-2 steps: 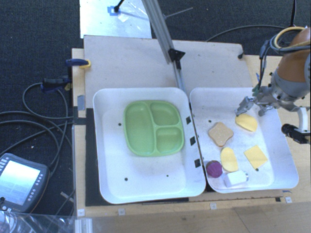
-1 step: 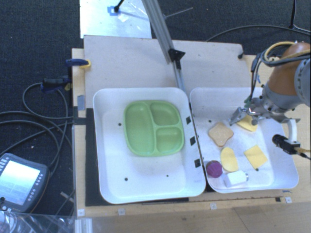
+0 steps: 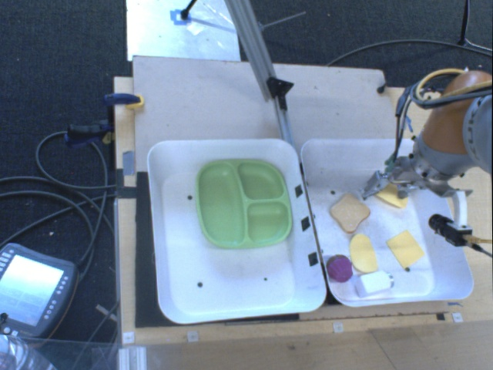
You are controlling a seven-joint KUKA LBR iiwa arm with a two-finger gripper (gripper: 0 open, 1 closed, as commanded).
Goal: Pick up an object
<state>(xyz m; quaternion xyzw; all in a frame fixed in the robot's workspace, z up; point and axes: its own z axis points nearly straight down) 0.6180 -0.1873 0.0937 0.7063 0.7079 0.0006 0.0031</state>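
White plastic bins sit side by side on the bench (image 3: pixel 231 91). The left bin (image 3: pixel 177 284) has a green tray (image 3: pixel 243 203) in it, and the tray has three little sections. The right bin (image 3: pixel 447 280) has play food in it. There is a tan piece shaped like toast (image 3: pixel 350 212) near the middle. Below it lies a yellow oval piece (image 3: pixel 363 253), and next to that sits a yellow square slice (image 3: pixel 405 248). A purple round thing (image 3: pixel 339 267) sits by the wall between the bins, and a small white block (image 3: pixel 373 283) lies just beside it near the front edge.

The grey arm (image 3: pixel 454 141) with its orange band comes in from the right. Its gripper (image 3: pixel 383 182) is down low in the right bin, near the back. Another yellow piece (image 3: pixel 393 199) lies right under it, partly hidden. The gripper is too small and dark for me, so I cannot tell how it is set, or if it touches the yellow piece at all.

A grey pole (image 3: pixel 250 33) leans over the back of the bench.
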